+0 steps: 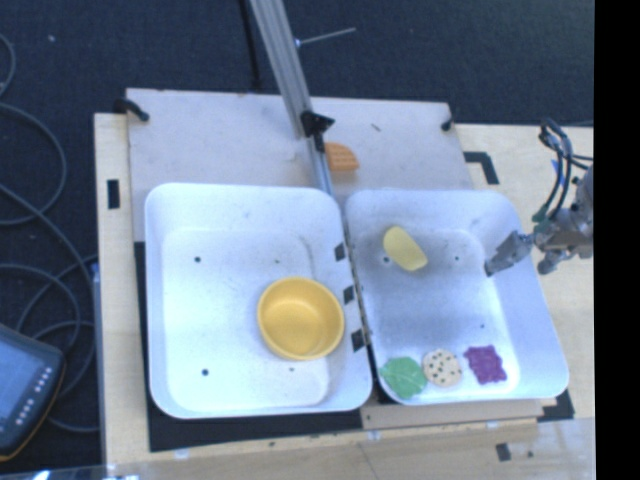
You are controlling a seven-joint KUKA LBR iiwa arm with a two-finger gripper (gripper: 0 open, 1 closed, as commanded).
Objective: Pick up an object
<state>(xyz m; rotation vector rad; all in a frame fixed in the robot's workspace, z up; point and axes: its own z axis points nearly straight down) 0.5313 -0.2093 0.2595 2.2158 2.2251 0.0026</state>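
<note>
The right bin (520, 338) holds a pale yellow lump (405, 249) near its back. Along its front wall lie a green flat piece (403, 376), a round speckled cookie (441, 367) and a purple piece (485, 364). A yellow bowl (300, 318) stands upright in the left bin (200, 238). My gripper (525, 257) hovers over the right bin's right rim, well right of the yellow lump. It is open, with nothing between its fingers.
An orange object (341, 158) lies on the board behind the bins. A slanted aluminium pole (285, 58) runs down to the gap between the bins. Cables and a tablet (20, 388) lie off the bench at the left.
</note>
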